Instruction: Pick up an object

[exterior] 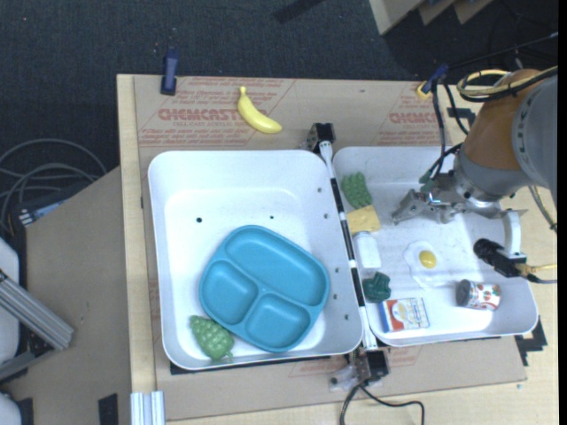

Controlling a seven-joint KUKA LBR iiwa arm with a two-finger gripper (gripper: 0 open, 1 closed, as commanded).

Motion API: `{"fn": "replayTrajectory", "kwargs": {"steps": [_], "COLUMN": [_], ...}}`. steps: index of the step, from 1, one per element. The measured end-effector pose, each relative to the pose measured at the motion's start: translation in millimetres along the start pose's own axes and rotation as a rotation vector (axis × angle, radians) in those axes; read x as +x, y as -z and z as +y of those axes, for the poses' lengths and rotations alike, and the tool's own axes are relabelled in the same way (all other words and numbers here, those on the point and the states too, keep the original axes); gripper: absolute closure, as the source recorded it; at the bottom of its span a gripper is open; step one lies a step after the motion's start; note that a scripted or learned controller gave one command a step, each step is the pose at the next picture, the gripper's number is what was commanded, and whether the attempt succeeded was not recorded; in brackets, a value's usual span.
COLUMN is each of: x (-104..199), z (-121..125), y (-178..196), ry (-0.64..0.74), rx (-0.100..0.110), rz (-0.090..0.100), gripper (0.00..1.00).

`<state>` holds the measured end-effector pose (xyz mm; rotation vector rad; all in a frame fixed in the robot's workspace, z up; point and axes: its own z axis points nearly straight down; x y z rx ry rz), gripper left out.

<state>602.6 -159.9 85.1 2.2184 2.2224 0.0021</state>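
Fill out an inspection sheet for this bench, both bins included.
Surface: cardboard-covered bench bearing a left white bin and a right white bin.
Job's things: left bin holds a blue three-compartment plastic tray and a bumpy green toy. Right bin holds a green leafy toy, yellow block, white tube, dark green toy, toy fried egg, red-and-white carton, small can.
Clutter: yellow toy banana on the bench, outside the bins.
Grippers: two-finger gripper low over the right bin, holding nothing visible.
Cables: black cables beside the arm; loops on the floor.
Surroundings: dark carpet.
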Motion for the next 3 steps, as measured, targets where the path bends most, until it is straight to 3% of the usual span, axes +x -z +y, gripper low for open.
{"fn": "replayTrajectory", "kwargs": {"steps": [1,2,3], "x": [-4,-28,-1], "z": [-61,-88,45], "y": [-1,0,116], "ry": [-0.003,-0.003,0.001], "rx": [0.004,0.004,-0.003], "rz": [0.0,0.0,-0.001], "gripper": [0.0,0.0,0.0]}}
